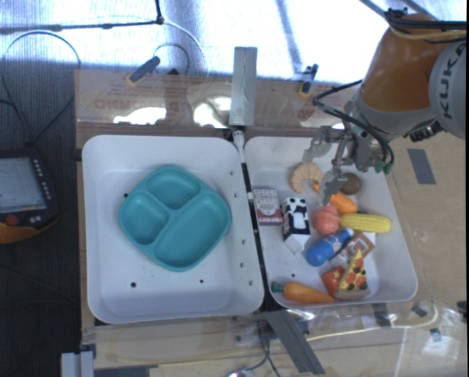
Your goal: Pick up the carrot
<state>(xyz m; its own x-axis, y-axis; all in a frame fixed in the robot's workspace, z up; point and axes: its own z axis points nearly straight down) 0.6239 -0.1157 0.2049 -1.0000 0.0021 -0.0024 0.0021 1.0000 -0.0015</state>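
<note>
The carrot (301, 292), orange with a green stub at its left end, lies on its side at the front edge of the right bin (403, 285). My gripper (332, 159) hangs over the back of that bin, far behind the carrot. Its fingers (319, 144) stand apart, open, with nothing between them. Just below the gripper lie a tan ring-shaped pastry (303, 177) and a brown lump (349, 184).
Between gripper and carrot lie an orange piece (342, 203), a corn cob (365, 223), a pink ball (326, 220), a blue bottle (324, 248), a pizza slice (353, 272) and two small cartons (296, 214). A teal divided plate (175, 217) sits in the left bin (100, 289).
</note>
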